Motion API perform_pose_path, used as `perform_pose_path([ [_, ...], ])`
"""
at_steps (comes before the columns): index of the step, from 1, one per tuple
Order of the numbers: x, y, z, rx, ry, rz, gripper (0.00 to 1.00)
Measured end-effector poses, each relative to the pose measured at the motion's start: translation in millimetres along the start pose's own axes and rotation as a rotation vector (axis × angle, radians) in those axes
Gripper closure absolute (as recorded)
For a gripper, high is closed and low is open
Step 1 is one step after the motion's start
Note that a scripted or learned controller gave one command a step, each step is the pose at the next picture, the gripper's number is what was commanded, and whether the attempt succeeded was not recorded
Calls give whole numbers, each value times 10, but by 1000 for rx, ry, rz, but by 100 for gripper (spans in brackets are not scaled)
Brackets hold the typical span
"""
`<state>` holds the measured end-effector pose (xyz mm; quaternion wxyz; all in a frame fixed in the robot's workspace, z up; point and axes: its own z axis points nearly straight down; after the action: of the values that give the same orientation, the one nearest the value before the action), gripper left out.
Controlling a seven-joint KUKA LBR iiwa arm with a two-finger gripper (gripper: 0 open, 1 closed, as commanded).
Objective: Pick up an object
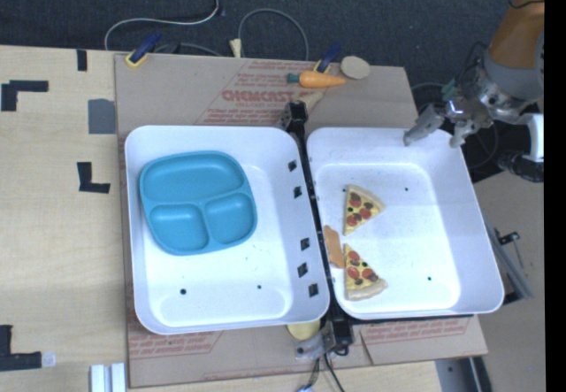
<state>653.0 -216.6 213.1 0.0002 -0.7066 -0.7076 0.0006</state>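
Two toy pizza slices lie in the right bin [442,204]: one pizza slice [360,208] near its middle and a second pizza slice [361,273] near its front left. A small tan strip [333,247] lies between them by the left wall. My gripper [438,130] hangs over the bin's far right rim, well away from the slices. Its two grey fingers [421,127] are spread apart with nothing between them.
The left bin [150,293] holds a blue divided plate [199,202]. A toy carrot [319,79] and a tan round piece [355,68] rest on the cardboard behind the bins. Cables run along the back. A yellowish item [303,328] sits at the front edge between the bins.
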Motion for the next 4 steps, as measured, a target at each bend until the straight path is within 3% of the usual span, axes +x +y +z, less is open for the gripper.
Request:
perform_pose_path([
  [1,665,-210,525,5,3,-3,0],
  [2,1238,-475,1317,-1,-2,-3,0],
  [3,1209,-791,1258,-9,-2,0,0],
  [4,1191,-769,1262,-5,1,-1,0],
])
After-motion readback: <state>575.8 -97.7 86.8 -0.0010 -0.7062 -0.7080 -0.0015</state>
